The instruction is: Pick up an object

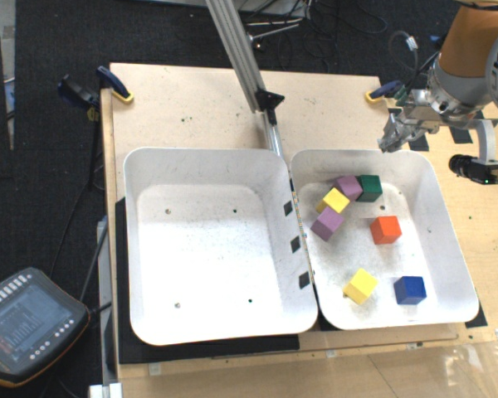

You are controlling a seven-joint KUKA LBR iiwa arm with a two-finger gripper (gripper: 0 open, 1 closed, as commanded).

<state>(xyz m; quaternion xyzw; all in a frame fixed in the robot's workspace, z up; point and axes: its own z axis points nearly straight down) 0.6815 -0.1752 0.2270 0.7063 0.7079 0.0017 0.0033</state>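
Gripper [395, 139] above the far rim of the right bin [448, 247]; I hold nothing.

I cannot tell whether my fingers are spread or pressed together. In the right bin: a green block [369, 187] touching a purple block [349, 186], a yellow block [335, 200] and second purple block [327, 222] just beside, an orange block [385, 230], another yellow block [360, 286], a blue block [409, 290]. Left bin [141, 222] adjoins.

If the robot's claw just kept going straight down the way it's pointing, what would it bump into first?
Probably the right bin, at its far rim or the bare white floor just inside. The gripper hangs over that corner. The green block sits nearby, but depth is hard to judge from above.
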